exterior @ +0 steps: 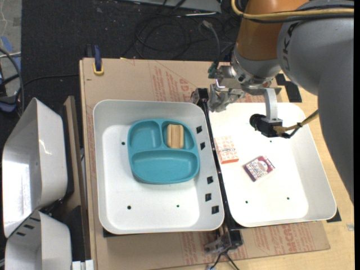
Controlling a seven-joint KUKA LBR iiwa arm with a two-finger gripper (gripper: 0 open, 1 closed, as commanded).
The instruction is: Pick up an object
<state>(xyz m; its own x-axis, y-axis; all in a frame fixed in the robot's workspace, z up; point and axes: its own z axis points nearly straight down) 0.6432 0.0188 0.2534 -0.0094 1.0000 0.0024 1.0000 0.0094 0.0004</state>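
Note:
My gripper (220,99) hangs over the far left corner of the right bin (292,207), close to the wall between the two bins. In that bin a small orange-and-white packet (226,149) lies near the left wall, below the gripper in the view. A purple-and-white packet (259,167) lies a little to its right. The left bin (112,207) holds a teal divided plate (163,165) with a tan wooden block (175,135) in its upper right compartment. The gripper touches none of these.
The grey arm with its orange band (270,10) covers the far right of the scene. A black part on a cable (265,124) hangs over the right bin's far half. Grey tubs (28,156) stand to the left of the bench.

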